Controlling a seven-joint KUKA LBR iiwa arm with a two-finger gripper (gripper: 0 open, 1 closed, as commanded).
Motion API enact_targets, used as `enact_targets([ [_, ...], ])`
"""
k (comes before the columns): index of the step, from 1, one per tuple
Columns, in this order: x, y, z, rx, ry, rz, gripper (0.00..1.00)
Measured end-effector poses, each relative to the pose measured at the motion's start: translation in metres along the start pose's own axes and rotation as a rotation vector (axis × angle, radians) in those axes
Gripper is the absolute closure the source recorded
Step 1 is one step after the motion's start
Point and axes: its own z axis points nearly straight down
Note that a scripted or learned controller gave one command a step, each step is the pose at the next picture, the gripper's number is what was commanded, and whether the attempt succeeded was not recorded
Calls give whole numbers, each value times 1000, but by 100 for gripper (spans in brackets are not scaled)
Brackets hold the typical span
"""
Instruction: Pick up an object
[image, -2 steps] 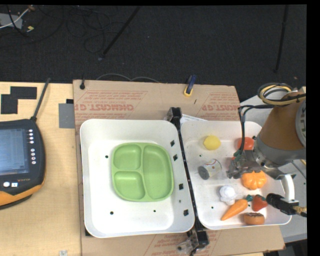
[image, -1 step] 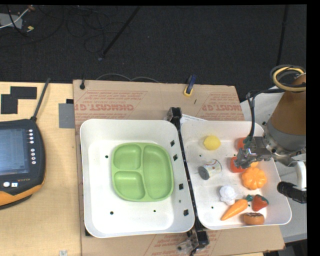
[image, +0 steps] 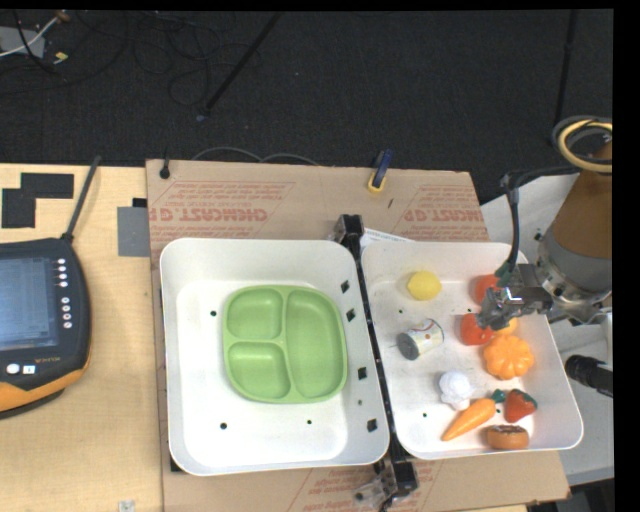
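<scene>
Down at the front edge of the right bin (image: 560, 440) lie a small brown doughnut-like toy (image: 505, 437), a toy carrot (image: 467, 419) and a strawberry (image: 519, 404). Whether the fingers are open or closed I cannot tell; the gripper (image: 497, 312) sits low over a red toy (image: 474, 329), just above an orange pumpkin (image: 508, 356). Behind it the wrist runs right to the grey arm (image: 585, 240), which leans in over the bin's right rim. Nearby are a yellow lemon (image: 424, 286), a small grey cup (image: 420, 339) and a white ball (image: 456, 386). A green divided plate (image: 284, 343) fills the left bin (image: 200, 420).
</scene>
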Motion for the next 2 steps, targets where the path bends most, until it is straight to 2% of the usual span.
enact_targets([
  [1,54,-6,10,5,3,-3,100],
  [2,106,-17,-2,4,3,-4,100],
])
